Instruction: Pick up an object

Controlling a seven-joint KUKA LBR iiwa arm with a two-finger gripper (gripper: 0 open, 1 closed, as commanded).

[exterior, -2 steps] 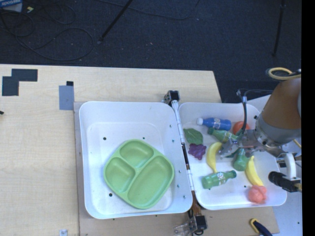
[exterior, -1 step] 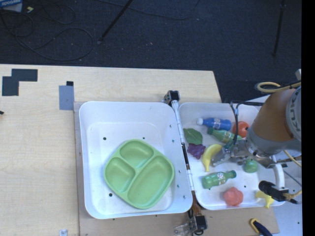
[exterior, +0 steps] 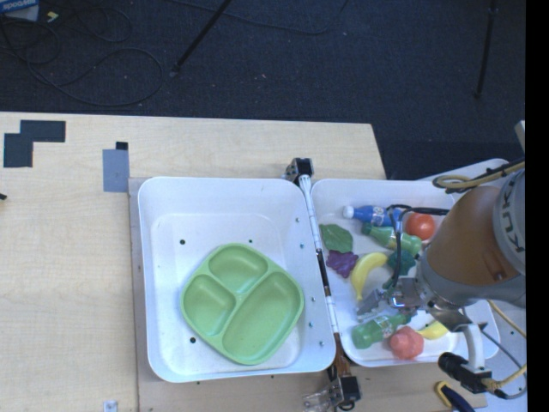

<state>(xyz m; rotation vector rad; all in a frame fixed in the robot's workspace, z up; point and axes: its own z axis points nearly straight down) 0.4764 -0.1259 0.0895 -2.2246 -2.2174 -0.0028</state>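
My gripper [exterior: 383, 299] is low inside the right bin [exterior: 477, 360], at the end of the grey and orange arm [exterior: 467, 247] that reaches in from the right. It hangs just below a yellow banana [exterior: 368, 270] and just above a green bottle [exterior: 374, 331] lying on its side. A pink-red ball [exterior: 406, 343] rests beside that bottle. Whether anything is in the gripper is hidden by the clutter and the wrist.
The right bin also holds a blue bottle [exterior: 370, 214], an orange-red fruit [exterior: 420, 226], a green leaf [exterior: 336, 237], a purple piece [exterior: 341, 264] and a small yellow piece [exterior: 436, 330]. A green divided plate [exterior: 243, 304] lies in the left bin [exterior: 163, 230].
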